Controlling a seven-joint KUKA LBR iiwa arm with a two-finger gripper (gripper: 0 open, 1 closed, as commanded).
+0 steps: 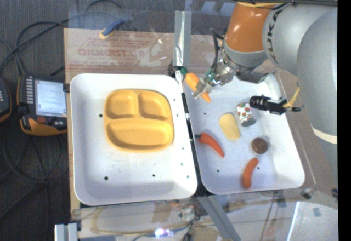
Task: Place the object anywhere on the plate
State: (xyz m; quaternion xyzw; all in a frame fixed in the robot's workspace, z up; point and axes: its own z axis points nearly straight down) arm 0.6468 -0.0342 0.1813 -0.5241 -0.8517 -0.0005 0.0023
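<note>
Orange carrot-shaped toy (193,84) sits pinched in two-finger gripper (202,90), right of yellow compartmented plate (139,119); we risk slippage from the shallow tip grasp.

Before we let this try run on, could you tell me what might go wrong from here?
The carrot sits at the tip of the hand, right above the wall between the bins; a loose hold could drop it there, short of the yellow plate. It may also land on the left bin floor instead.

Yellow plate (140,119); white bins (88,179); orange carrot (193,82); red pepper (211,144).
</note>
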